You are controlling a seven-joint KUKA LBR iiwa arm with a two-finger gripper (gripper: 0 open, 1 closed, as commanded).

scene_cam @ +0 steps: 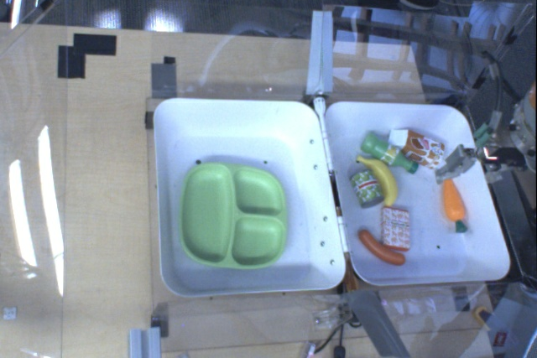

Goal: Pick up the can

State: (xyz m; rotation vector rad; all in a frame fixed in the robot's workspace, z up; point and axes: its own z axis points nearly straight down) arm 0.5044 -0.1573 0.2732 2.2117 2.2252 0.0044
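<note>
The can (366, 186) lies in the right bin (482, 268), near that bin's left wall, a small green-labelled tin tipped on its side. A banana (383, 178) curves along its right flank, touching or very nearly so; I cannot tell which. Just above sits a green bottle (388, 152), and beside that a small printed carton (423, 150). Below the can are a patterned box (395, 227) and a red sausage (382, 247). An orange carrot (454, 201) rests further right, well apart from the can.

The gripper (457, 163) hangs over the right side of this bin, just above the carrot, and nothing sits between its fingers; whether they are apart or together I cannot tell from here. The left bin (168, 180) holds a green divided plate (235, 214).

To my eye the job is at the approach stage: the can is untouched. The next move calls for travel leftward across the bin, then a descent that straddles the can without snagging the banana.
</note>
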